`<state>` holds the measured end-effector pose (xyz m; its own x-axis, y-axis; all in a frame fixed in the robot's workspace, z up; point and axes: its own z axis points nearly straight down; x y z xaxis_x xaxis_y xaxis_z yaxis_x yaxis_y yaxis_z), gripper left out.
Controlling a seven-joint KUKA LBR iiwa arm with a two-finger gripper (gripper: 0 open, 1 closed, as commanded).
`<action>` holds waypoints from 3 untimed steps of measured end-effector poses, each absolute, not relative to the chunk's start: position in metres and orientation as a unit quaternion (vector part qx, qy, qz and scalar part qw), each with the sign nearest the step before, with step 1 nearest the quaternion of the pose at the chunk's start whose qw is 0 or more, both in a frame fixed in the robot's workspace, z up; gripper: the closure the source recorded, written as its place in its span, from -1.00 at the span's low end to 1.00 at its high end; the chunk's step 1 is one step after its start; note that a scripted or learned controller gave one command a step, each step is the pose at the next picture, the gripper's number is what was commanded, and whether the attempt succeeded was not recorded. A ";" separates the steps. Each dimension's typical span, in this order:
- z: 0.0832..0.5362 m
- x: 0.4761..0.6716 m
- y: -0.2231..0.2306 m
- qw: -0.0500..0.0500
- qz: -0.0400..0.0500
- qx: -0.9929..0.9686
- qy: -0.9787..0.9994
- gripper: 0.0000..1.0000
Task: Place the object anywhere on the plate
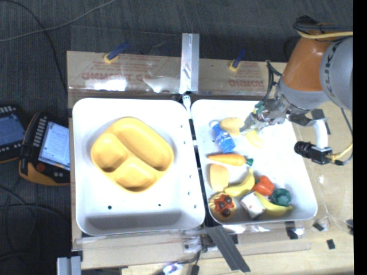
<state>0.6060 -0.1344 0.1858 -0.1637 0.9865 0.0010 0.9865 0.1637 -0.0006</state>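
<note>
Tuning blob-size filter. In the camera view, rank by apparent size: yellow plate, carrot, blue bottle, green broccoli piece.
1. yellow plate, by far the largest.
2. carrot.
3. blue bottle and green broccoli piece: these look too close to rank, and the broccoli piece is partly hidden by its neighbours.

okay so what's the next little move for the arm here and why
Probably lower the tool onto the pale yellow toy just to its left. It sits over the right bin's upper part with nothing clearly held, and the yellow plate in the left bin bears no toy.
</note>
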 end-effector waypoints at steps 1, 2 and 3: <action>0.213 0.601 -0.032 0.001 0.001 -0.649 -0.760 1.00; 0.209 0.560 0.024 0.001 0.001 -0.669 -0.743 1.00; 0.255 0.591 0.110 0.000 0.001 -0.669 -0.743 1.00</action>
<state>0.5915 0.1101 0.2550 -0.1043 0.9945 -0.0015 0.9945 0.1043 -0.0021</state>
